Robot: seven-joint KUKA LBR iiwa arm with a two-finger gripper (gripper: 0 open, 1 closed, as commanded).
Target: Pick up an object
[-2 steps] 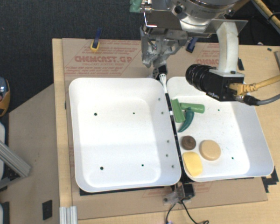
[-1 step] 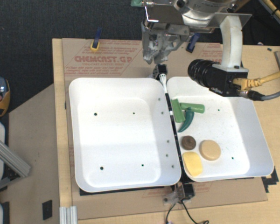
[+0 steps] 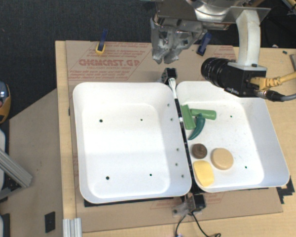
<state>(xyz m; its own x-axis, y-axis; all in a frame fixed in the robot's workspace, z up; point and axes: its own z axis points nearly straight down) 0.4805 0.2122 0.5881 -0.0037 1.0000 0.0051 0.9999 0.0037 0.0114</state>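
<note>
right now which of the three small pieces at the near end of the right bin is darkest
The dark brown disc. It is the smallest, lying by the divider just below the green toy, with the tan disc to its right and the yellow piece below it.

Four objects point(image 3: 202, 142) clustered in right bin point(image 3: 256, 132), against divider beside left bin point(image 3: 89, 107).

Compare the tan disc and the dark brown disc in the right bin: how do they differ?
Colour: the tan disc is pale beige; the dark brown disc is far darker.
Size: the tan disc is clearly wider than the brown one.
Place: the brown disc sits nearer the divider between the bins; the tan disc lies further from it.
Shared: both are round, lie flat in the right bin, next to the yellow piece.
</note>
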